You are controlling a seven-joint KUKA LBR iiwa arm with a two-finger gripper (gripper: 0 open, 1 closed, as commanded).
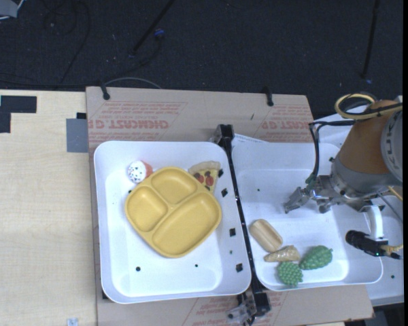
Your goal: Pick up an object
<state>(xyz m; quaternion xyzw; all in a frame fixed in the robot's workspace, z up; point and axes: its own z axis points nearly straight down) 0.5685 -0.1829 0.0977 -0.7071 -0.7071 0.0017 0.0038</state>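
Right now my pincer (304, 199) hangs over the right-hand shallow white plastic bin (272, 172), toward its middle, reaching in from the right; whether it is open or closed I cannot tell from this angle, and nothing shows between its tips. My grey arm with its orange band (359, 147) sits above the bin's right side.

Below my pincer, near the bin's front wall, lie the things I could take. A tan, oblong toy bread roll (266, 235) rests slantwise by the bin's left wall. Just in front of it lies a small pale-brown, pointed toy piece (283, 254), touching or almost touching the two bumpy green toy pieces: a rounder one (290, 273) at the front and a longer one (316, 257) to its right.

Beside it, the left-hand white bin (112, 250) bears a yellow three-compartment plastic plate (173, 211), tilted on its corner. A small white-and-red ball-like toy (137, 172) lies just behind the plate's left edge, and a toy pizza slice (205, 174) behind its right edge.

Both bins rest on a brown printed cardboard sheet (190, 114) atop a pale wooden bench (34, 216). Behind lies a dark floor (224, 32) strewn with cables.
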